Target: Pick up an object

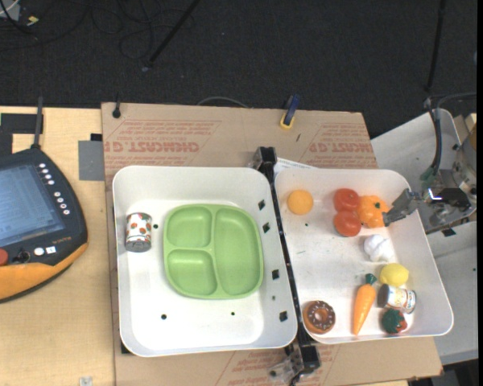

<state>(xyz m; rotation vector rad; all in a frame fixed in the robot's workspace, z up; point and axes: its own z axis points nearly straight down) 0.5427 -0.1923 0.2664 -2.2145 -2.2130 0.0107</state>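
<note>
**Approach to the right bin: a pick still to be chosen**

The gripper [402,206] is seen at the right edge of the right bin [326,252], low over the rim and just beside an orange pepper-like toy [373,211]. Whether it is apart or together cannot be told from this slant, and nothing is seen held in it.

The candidates lie in the right bin. An orange ball [300,202] sits alone near the bin's upper left corner. Two red tomato-like pieces [346,211] are packed against the orange toy near the upper right edge. A white lump [377,248] lies below them, then a lemon [394,274], a small jar [401,298], a carrot [362,307] and a doughnut [319,316] toward the bottom edge. In the left bin a green divided plate [213,252] fills the middle, with a small can [138,232] at its left edge.

The orange toy is judged the nearest target, but it touches the red pieces, so a descent is best centred on its free side, lest a neighbour be pinched or nudged. The rim should be cleared before closing. A lone item such as the ball would probably give a cleaner grasp.
</note>
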